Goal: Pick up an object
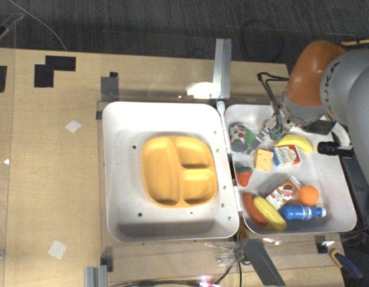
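You have nothing lifted yet, by the look of it. Start at the left bin [112, 160]: a glossy yellow divided tray [178, 170] of moulded plastic sits at its centre. To its right, the right bin [345, 211] holds small toy foods: a waxy cheese wedge [264, 159], ridged corn cob [270, 213], smooth orange ball [308, 195], blue bottle [302, 212]. At that bin's far edge the gripper [274, 126] is low beside a curved banana [293, 142]; whether it's spread or pinching, you cannot tell.

Arm [345, 70] cut off at right edge; jaws' state unreadable among clutter; hotdog [253, 207] partly under corn [270, 213].
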Tool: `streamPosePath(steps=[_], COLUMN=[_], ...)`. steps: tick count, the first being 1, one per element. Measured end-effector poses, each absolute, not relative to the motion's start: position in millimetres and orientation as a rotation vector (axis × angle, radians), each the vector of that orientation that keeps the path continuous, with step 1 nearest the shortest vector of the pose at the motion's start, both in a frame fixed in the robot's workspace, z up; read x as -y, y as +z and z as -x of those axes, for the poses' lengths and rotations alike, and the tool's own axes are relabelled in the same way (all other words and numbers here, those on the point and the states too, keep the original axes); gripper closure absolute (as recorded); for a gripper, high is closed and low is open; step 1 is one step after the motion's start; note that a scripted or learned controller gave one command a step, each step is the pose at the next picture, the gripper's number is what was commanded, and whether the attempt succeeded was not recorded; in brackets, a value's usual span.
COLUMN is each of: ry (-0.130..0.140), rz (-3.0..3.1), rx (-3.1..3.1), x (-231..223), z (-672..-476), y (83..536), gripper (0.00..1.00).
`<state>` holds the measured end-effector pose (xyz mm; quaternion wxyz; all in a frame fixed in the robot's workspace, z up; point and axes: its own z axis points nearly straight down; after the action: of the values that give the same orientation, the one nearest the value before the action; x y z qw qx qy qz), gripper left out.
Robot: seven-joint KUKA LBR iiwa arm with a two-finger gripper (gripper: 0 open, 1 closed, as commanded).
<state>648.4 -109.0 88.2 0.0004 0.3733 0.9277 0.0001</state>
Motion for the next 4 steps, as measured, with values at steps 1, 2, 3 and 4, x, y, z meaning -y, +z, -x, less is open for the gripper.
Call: streamPosePath(steps=[1,2,3,4], ry=[0.008,0.002,0.007,0.012], rz=[-1.079,-0.962,-1.278,-1.258], rx=[-2.927,-2.983,-2.846,-2.833], x=[106,113,132,131], z=[-658.7,-634.3,-656.4,-661.6], y=[217,174,96,112], gripper=[0.0,0.0,0.0,1.0])
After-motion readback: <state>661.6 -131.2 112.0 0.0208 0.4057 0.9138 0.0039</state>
